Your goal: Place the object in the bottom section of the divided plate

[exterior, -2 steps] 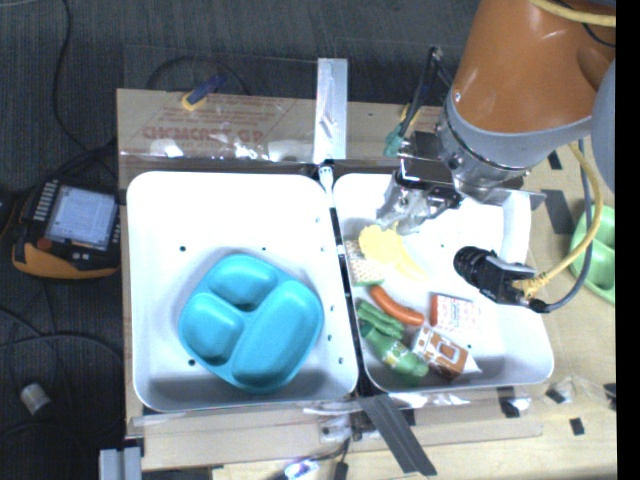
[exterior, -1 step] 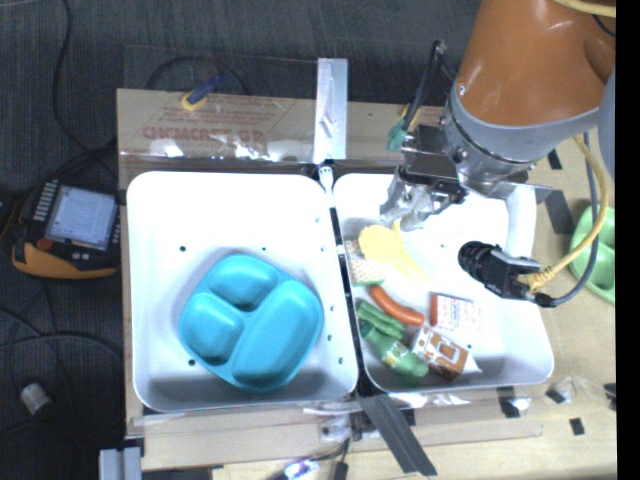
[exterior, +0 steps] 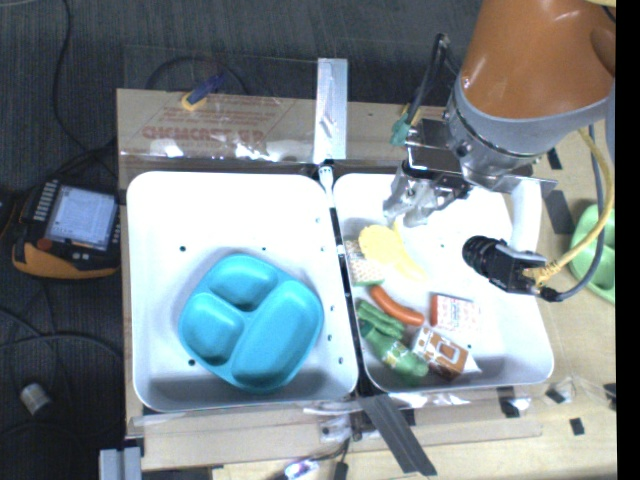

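The gripper [exterior: 415, 208] hangs above the right bin [exterior: 530, 353], close to the banana [exterior: 390, 250]. I cannot tell its state. The blue plate [exterior: 252, 320] lies in the left bin [exterior: 160, 268].

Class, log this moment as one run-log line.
gripper: above yellow toy, right bin | grasp: none seen | divided plate: left bin

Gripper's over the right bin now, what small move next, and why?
Probably lower the gripper straight down onto the yellow item just beneath it: nothing shows between its fingers, and the blue divided plate in the left bin awaits.
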Available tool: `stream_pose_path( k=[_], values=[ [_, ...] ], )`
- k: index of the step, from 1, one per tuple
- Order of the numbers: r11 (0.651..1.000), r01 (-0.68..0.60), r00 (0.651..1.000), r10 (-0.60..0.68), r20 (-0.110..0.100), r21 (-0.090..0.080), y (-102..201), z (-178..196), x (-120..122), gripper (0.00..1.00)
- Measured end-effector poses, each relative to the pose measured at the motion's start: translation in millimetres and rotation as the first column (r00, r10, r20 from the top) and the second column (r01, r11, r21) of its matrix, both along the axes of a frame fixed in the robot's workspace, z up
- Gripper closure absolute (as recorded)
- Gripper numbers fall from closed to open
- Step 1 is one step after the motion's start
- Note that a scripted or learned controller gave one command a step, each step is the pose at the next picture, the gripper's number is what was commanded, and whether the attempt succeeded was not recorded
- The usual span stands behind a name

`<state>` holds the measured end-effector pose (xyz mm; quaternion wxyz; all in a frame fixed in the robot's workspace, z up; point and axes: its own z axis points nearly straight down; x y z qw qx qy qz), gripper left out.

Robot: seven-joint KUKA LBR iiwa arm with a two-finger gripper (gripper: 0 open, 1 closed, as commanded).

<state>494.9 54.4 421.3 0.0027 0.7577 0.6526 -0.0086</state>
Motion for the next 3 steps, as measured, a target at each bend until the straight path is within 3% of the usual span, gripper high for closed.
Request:
stream_pose_path(
  k=[1, 2, 3],
  values=[
    [0.969, -0.247, 0.969, 0.247, 0.006, 0.015, 59, -125, -11, 1.00],
    [0.917, -0.399, 0.917, 0.399, 0.009, 0.014, 22, -27, 48, 1.00],
    [0.991, -0.134, 0.991, 0.134, 0.009, 0.013, -49, -2, 0, 1.00]
  ],
)
